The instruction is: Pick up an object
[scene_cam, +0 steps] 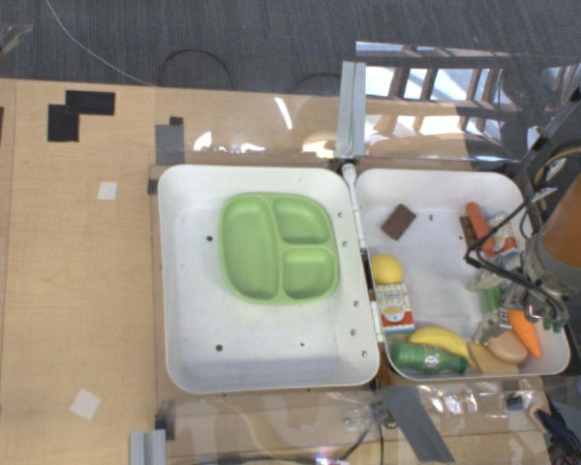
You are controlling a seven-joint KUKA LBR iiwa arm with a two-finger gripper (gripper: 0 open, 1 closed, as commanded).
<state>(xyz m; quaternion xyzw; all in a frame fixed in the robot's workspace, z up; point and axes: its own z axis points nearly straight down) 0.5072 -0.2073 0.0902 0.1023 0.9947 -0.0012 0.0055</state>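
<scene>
The right bin (pixel 436 194) holds several small items: a brown block (pixel 399 222), a yellow lemon (pixel 387 268), a small printed carton (pixel 394 306), a banana (pixel 438 338), a green bottle (pixel 428 359), a tan rounded piece (pixel 504 350), an orange carrot (pixel 525 331) and a red-orange sausage (pixel 475 221). My gripper (pixel 501 298) hangs low over the bin's right side, just above the carrot and beside a small green piece (pixel 491 296). Cables and the wrist hide much of it. I see nothing clearly held.
A green divided plate (pixel 276 248) lies in the left bin (pixel 194 347). The arm's orange band (pixel 573 223) overhangs the right bin's right wall. A metal divider (pixel 351 114) and clear panels stand behind the bins.
</scene>
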